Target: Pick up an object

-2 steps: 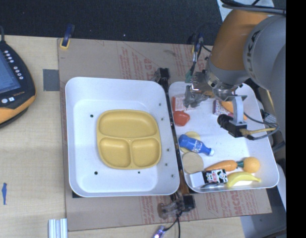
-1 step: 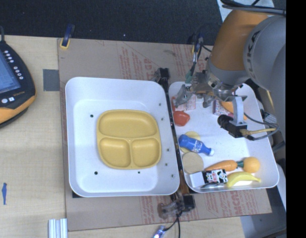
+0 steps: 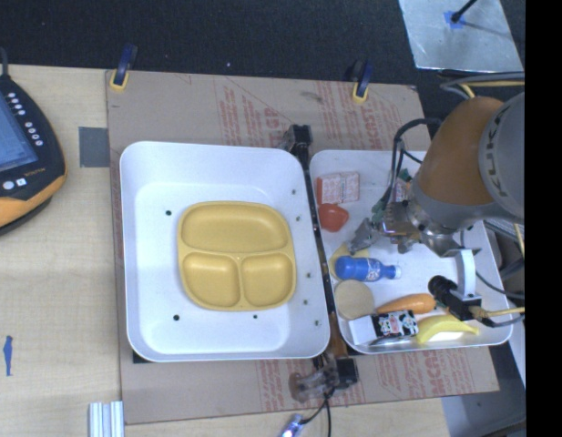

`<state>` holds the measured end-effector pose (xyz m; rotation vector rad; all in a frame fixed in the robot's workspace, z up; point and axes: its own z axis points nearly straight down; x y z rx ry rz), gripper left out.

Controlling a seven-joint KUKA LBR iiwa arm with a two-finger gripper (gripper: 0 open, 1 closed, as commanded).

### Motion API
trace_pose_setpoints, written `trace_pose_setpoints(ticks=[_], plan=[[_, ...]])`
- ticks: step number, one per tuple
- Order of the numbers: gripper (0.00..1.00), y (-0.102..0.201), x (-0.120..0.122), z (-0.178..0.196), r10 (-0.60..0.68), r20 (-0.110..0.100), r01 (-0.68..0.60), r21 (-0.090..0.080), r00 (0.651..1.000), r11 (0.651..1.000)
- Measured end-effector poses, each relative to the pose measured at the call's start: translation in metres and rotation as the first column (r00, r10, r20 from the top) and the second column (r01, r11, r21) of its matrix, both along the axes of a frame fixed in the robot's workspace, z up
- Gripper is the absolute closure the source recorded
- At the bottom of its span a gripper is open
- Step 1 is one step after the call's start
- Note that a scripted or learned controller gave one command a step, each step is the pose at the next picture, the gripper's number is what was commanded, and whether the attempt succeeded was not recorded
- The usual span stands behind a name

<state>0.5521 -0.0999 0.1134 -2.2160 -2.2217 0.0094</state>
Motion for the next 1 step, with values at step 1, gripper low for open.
trace_pose_setpoints(ticks=[1], plan=[[0.0, -0.0915, 0.0983, 0.0274, -0.001, 0.006, 0.001, 0.001, 1.0, 1.0]])
